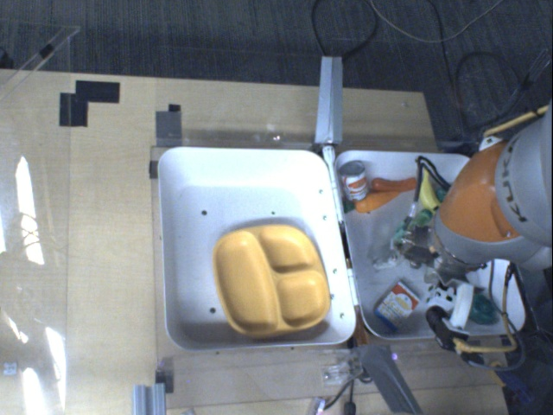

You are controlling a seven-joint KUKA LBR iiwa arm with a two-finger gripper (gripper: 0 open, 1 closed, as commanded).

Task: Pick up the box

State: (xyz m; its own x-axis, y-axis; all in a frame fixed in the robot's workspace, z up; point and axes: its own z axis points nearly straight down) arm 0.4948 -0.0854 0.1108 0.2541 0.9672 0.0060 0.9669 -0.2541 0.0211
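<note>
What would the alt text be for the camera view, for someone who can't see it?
A grey robot arm with an orange band reaches over the right white bin, above a small red-and-white box among clutter. The left white bin holds a yellow three-compartment tray.

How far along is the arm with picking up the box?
Done: the arm has reached over the right bin, its gripper low among the clutter. In hand: nothing visibly; the box lies flat on the bin floor, just beside the gripper. Left: closing on the box and lifting it.
</note>
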